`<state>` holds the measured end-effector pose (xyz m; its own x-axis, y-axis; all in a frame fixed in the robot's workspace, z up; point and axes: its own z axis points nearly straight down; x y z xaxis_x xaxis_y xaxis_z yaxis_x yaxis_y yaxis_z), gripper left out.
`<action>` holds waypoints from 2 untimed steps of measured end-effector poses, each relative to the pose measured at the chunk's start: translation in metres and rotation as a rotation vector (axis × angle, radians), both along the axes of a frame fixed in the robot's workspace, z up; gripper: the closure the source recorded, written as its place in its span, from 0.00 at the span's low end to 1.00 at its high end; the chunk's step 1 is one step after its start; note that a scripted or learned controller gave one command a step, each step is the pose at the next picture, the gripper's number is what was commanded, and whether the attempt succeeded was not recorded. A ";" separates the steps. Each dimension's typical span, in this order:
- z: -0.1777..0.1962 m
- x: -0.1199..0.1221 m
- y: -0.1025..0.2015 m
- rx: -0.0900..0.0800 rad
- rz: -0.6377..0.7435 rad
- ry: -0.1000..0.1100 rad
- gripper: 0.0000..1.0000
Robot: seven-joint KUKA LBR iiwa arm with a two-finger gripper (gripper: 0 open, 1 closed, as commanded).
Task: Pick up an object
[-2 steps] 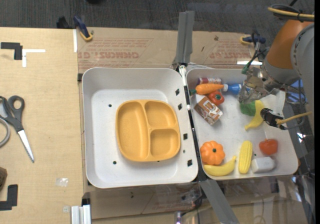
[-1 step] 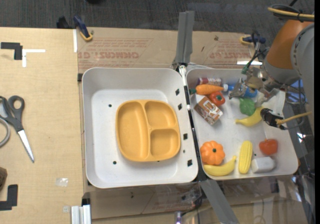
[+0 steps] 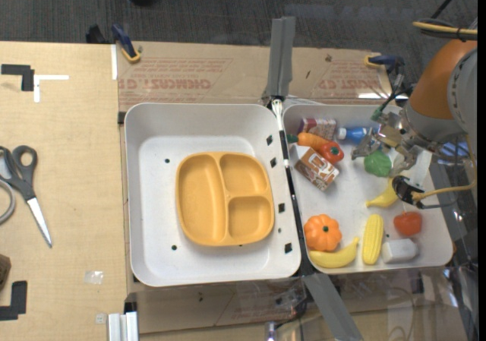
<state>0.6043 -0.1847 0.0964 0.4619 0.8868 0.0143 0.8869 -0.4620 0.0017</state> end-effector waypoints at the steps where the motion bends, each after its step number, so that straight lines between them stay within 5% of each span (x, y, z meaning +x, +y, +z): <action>1: -0.005 -0.004 0.040 -0.011 -0.192 0.013 0.00; 2: -0.005 0.022 0.074 -0.012 -0.335 0.013 0.00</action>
